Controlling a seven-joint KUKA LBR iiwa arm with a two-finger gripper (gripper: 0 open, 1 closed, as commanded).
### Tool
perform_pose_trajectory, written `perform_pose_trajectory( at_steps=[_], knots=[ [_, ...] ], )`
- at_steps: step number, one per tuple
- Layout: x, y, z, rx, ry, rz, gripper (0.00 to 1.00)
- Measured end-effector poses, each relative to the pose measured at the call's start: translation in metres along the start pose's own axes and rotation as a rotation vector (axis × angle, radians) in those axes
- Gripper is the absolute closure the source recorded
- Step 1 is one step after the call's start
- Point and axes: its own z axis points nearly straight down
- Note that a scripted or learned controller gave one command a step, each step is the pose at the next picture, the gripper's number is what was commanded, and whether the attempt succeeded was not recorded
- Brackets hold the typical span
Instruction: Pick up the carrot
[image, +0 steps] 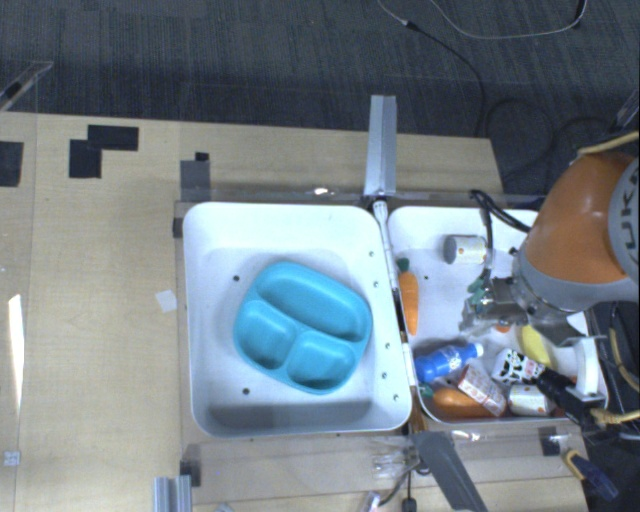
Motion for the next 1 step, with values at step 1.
perform_pose_trajectory(
  at_steps=[1],
  knots=[
    [0.1158, 0.0043, 0.0218, 0.005, 0.001, -0.025, 1.00]
  ],
)
